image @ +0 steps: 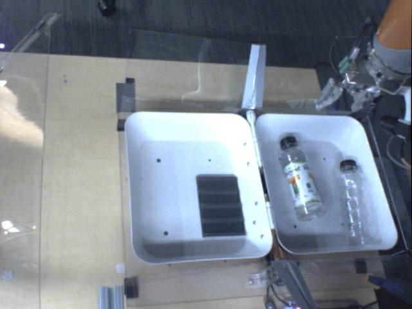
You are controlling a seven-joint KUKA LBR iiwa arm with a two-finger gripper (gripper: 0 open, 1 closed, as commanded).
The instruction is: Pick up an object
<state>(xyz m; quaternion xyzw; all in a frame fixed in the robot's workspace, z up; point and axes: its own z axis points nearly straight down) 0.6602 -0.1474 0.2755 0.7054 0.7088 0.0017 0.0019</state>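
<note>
Gripper point(336, 94): seen above the right bin's far rim, fingers spread apart, nothing held between them.
Left bin point(148, 172): black ribbed block point(220, 205) is seen near its middle.
Right bin point(373, 172): labelled bottle point(300, 180) is laid left, clear bottle point(351, 201) right, both caps at the far end.

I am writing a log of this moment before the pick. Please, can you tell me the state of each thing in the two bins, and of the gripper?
Labelled bottle: lying on its side in the right bin, dark cap on, untouched.
Clear bottle: lying on its side in the right bin, dark cap on, apart from the labelled bottle.
Black ribbed block: lying flat in the left bin.
Gripper: above the right bin's far edge, holding nothing.
</note>
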